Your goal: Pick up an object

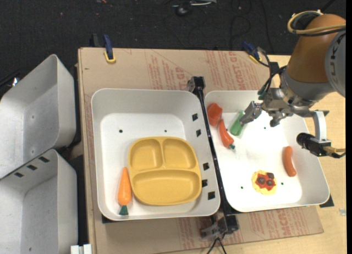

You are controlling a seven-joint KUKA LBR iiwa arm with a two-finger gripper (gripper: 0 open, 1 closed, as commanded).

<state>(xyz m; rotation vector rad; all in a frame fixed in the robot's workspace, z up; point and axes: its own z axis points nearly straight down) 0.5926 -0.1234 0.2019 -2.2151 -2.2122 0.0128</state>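
While the jaws [263,110] hover, state unclear, a green object [237,124] lies beside red peppers [224,134].

A green cylindrical object [237,125] is seen tilted in the right bin [308,195], its upper end at the gripper [254,110], beside an orange-red piece [214,112] and a small carrot-like piece [226,136].
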